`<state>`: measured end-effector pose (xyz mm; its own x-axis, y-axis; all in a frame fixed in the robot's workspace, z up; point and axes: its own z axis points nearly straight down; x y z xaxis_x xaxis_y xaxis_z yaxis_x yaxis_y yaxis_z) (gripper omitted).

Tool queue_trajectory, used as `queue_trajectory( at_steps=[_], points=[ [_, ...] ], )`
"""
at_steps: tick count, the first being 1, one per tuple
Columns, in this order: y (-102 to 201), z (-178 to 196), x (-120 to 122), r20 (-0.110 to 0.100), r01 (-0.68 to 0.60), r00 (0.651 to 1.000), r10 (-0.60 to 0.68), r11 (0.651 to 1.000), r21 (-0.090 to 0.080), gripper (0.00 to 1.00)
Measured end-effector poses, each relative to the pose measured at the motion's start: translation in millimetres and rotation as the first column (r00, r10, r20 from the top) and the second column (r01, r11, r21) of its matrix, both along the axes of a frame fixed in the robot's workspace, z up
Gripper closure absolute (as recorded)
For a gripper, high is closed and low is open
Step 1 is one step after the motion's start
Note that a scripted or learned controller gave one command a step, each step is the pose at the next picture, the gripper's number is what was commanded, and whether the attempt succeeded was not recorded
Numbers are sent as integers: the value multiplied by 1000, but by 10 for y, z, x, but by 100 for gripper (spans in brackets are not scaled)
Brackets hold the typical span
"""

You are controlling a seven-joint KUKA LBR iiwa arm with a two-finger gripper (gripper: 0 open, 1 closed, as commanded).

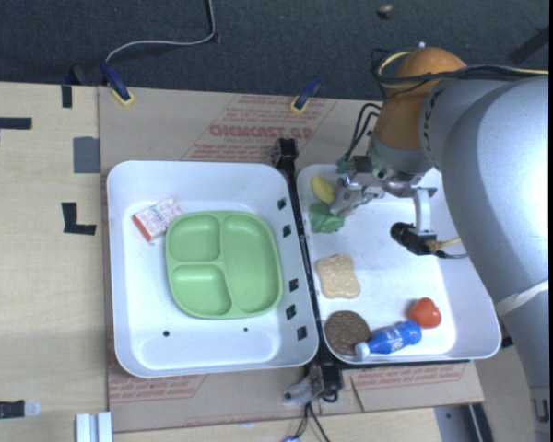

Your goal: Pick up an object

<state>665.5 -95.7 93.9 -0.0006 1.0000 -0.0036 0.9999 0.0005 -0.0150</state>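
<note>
Green object (pixel 324 219) partly hidden under jaws (pixel 344 199) in right bin (pixel 470 339); jaw state unclear.

— Was any writing legible?
— Faint red print, apparently "CHEMCAST", ran along the far edge of the brown cardboard sheet (pixel 249 129) under the bins. Nothing else was readable.

Tool (pixel 343 199) over right bin (pixel 461 325) — beside green object (pixel 324 219).
</note>
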Motion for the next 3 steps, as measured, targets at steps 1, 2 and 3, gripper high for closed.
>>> queue_trajectory(
  at_steps=[1,2,3],
  points=[
    [2,1,2,1,0,1000,0,1000,0,0],
    [-79,-89,11,2,-3,1000,3,1000,6,0],
    [-29,-86,8,5,1,1000,-1,1000,-2,0]
  ],
)
